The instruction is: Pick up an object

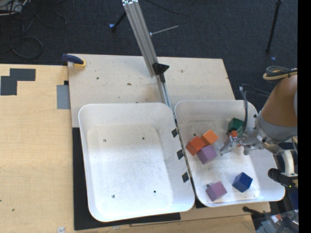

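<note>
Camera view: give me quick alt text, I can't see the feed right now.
The grey arm's gripper hovers low in the right white bin, beside a green block and near a cluster of two orange cubes and a purple cube. Another purple cube and a blue cube lie nearer the front.

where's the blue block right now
The blue block lies in the right bin, near its front right corner, just right of a purple block and below the gripper.
</note>
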